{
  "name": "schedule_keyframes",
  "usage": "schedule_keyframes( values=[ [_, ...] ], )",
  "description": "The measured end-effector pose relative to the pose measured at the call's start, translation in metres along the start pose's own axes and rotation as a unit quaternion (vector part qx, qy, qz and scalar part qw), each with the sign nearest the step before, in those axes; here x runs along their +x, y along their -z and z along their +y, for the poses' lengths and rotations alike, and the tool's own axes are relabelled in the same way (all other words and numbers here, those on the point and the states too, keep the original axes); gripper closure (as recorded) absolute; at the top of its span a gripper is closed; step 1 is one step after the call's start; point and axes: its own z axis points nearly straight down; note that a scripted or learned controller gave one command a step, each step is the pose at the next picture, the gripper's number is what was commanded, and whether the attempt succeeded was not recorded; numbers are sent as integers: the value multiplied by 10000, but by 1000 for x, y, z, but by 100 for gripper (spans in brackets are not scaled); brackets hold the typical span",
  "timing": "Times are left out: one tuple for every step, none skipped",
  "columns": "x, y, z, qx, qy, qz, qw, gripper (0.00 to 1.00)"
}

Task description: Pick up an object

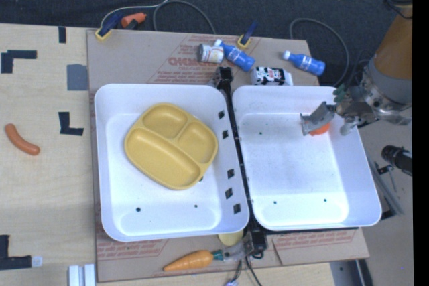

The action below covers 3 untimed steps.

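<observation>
A: Where does the end effector (320,122) sit at this moment?

B: Over the far side of the right bin (358,164), reaching in from the right edge. There is a small orange-red object (322,130) right at its grey tip — touching or just under it.

A: Is it holding that piece?

B: I cannot tell. The tip covers part of the piece, and whether the fingers are closed round it or merely hanging above it is hidden from this slant. I would not call it a grasp.

A: So that orange-red bit is the thing to pick up?

B: That is my judgement. It is the one loose thing in the bin under the end effector, so it is the natural target. Well away to the left lies a yellow divided plate (171,144) in the left bin (107,171), set apart from the arm's reach here.

A: And the rest of the clutter?

B: Beyond the bins, further back on the worktop (40,77), lie two blue bottles (238,57) and a clamp (120,22). A toy carrot (189,261) lies near the front edge, a sausage (22,140) far to the left — all outside the bins, so they look like spares and not targets.

A: What matters next?

B: A firm closure on so small a piece, then a straight lift; it could easily slip.
</observation>
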Motion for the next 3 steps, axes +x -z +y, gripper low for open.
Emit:
schedule_keyframes(
  values=[
    [-77,-48,39,4,-23,-20,10000,0],
    [-77,-125,92,-2,12,-9,10000,0],
    [-80,-185,105,21,8,-2,10000,0]
  ],
)
